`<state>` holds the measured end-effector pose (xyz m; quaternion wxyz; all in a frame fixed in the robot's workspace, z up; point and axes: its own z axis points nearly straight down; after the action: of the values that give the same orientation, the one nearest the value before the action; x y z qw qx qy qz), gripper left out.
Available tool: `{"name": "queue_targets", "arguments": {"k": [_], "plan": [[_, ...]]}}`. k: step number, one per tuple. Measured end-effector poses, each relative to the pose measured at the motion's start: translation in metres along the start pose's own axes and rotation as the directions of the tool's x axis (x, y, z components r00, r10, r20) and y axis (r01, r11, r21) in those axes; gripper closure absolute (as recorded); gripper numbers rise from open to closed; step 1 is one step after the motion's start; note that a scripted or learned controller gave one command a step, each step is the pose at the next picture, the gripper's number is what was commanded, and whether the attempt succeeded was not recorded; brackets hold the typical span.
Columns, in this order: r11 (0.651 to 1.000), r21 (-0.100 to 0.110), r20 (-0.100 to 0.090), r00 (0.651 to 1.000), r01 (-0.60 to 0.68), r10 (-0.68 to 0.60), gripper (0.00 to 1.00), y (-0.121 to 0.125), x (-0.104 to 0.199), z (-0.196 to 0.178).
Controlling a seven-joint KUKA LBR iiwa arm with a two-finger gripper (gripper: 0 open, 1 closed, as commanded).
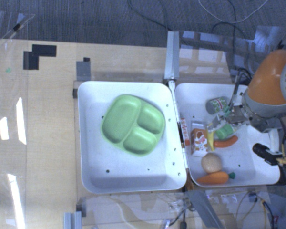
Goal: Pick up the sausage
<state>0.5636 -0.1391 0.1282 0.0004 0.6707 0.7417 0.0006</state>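
Pale wooden bench [43, 128], green divided plate [133, 124] in left bin [88, 175], end effector [222, 120] over red sausage [226, 141] in right bin [267, 175], finger state unclear.

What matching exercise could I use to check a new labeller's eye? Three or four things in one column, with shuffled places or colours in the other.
Things:
1. green plate
2. carrot
3. can
4. potato

Descriptions:
A. orange, at the right bin's near edge
B. silvery, on its side towards the far end of the right bin
C. three compartments, in the left bin
D. round and tan, just above the carrot

Pairs: 1-C, 2-A, 3-B, 4-D
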Motion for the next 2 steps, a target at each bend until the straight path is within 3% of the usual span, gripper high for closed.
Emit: {"name": "queue_targets", "arguments": {"k": [1, 2], "plan": [[0.994, -0.014, 0.007, 0.994, 0.107, -0.107, 0.0, -0.0453, -0.0315, 0.0394], [0.994, -0.018, 0.006, 0.994, 0.108, -0.108, 1.0, -0.0424, -0.0304, 0.0297]]}}
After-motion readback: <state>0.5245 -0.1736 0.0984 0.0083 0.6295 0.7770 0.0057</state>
